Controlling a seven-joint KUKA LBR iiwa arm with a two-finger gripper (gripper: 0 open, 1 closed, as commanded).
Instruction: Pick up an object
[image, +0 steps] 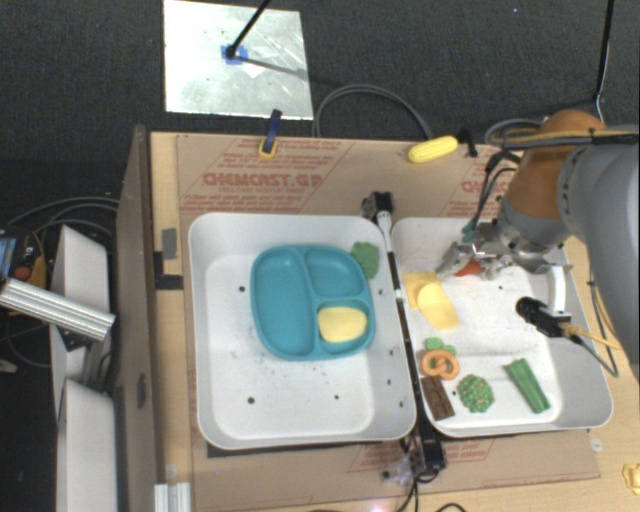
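My gripper (470, 255) hangs low over the back of the right bin (592, 402), at the end of the grey arm that comes in from the right. A small red-orange thing (465, 268) lies right under its tip; whether it is held cannot be made out. Just left of it lies a yellow piece (436, 304). Toward the bin's front are an orange ring with green (438, 362), a brown block (437, 397), a bumpy green piece (475, 393) and a green stick (527, 385).
The left bin (215, 330) holds a blue divided plate (290, 300) with a yellow lump (342, 324) in its front right compartment and a green piece (366, 258) at its back right corner. A yellow object (433, 150) lies on the board behind the bins.
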